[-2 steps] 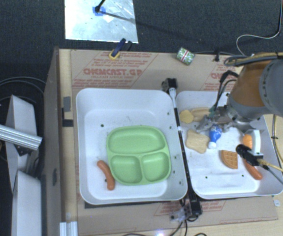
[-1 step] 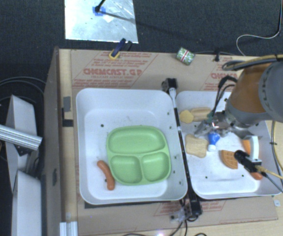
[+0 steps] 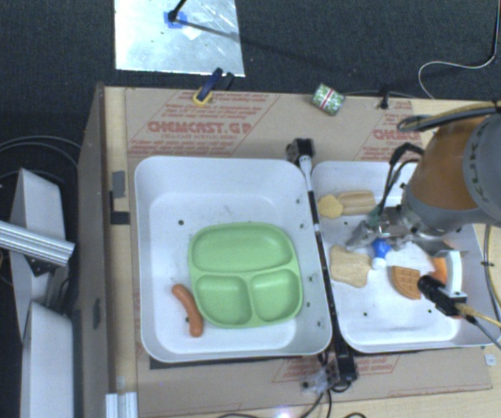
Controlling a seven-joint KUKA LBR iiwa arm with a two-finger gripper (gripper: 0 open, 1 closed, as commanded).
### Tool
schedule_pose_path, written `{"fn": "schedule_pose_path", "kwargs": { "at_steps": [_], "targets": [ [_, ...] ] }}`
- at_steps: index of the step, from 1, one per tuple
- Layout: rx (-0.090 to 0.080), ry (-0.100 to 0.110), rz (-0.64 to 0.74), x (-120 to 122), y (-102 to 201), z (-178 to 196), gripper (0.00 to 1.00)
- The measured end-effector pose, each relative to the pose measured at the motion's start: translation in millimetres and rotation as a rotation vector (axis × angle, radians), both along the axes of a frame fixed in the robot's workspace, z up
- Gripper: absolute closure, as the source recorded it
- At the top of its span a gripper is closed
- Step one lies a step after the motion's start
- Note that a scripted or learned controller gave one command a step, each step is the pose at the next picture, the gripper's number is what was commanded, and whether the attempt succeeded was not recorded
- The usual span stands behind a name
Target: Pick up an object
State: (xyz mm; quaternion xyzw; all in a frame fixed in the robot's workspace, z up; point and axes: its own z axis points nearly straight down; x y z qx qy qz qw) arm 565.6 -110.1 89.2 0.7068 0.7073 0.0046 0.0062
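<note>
Right bin (image 3: 391, 324): bread slice (image 3: 349, 268) just beside tool (image 3: 365, 232)

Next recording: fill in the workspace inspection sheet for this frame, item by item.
Surface: cardboard-covered bench bearing a left bin and a right bin, side by side.
Job's things: in the right bin, a tan roll, a yellow piece, a bread slice, a waffle-like piece and a small blue item.
Clutter: in the left bin, a green divided plate and a sausage.
Grippers: pincer low over the right bin, near the small blue item; nothing seen held.
Cables: black cables left of the bench; thin white cable at upper right.
Surroundings: foil sheet behind the bench; green can on its far edge.
</note>
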Motion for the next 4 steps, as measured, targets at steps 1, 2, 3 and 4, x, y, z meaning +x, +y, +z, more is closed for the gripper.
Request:
{"fn": "schedule_pose_path", "kwargs": {
  "at_steps": [1,2,3,4],
  "targets": [
    [0.001,0.01,0.004,91,-10,51,0.0],
    [0.002,0.015,0.001,67,-17,-5,0.0],
    [0.002,0.014,0.001,33,6,-5,0.0],
    [0.002,0.012,0.001,34,6,6,1.0]
  ]
}}
